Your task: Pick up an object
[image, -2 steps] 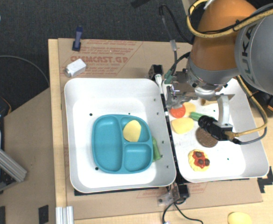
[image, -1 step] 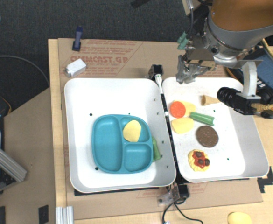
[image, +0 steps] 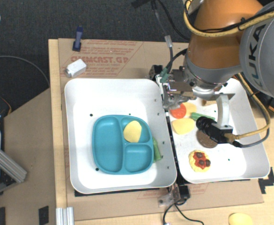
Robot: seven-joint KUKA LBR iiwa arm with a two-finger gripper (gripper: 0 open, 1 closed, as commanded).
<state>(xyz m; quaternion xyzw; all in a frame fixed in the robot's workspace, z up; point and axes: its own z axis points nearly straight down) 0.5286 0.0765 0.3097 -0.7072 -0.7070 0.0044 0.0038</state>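
Left white bin [image: 76, 125]: teal three-compartment plastic plate [image: 109, 149] near centre; pale yellow rounded food piece [image: 132, 131] lying in its upper-right compartment; slim green pod-shaped piece [image: 156, 150] against the plate's right rim, long axis running roughly top to bottom in view. Right white bin [image: 249, 158]: grey two-finger gripper [image: 175, 97] hanging low over the bin's upper-left corner, close to the wall shared with the left bin; spread or closed cannot be told from this angle, nothing seen held. Likely target: small red-orange round toy food piece [image: 178, 111], directly below the gripper toward the view's bottom, just beside it, possibly touching; roughly round, so no long axis to align to. Flat pale yellow piece [image: 183, 126] next, just below the red-orange one. Further right: short green piece [image: 203, 116], brown disc [image: 207, 139] partly under a black cable fitting [image: 211, 128], small yellow disc with red topping [image: 199, 159] lower down. Judgement: short descent enough; crowding by the bin wall a risk.
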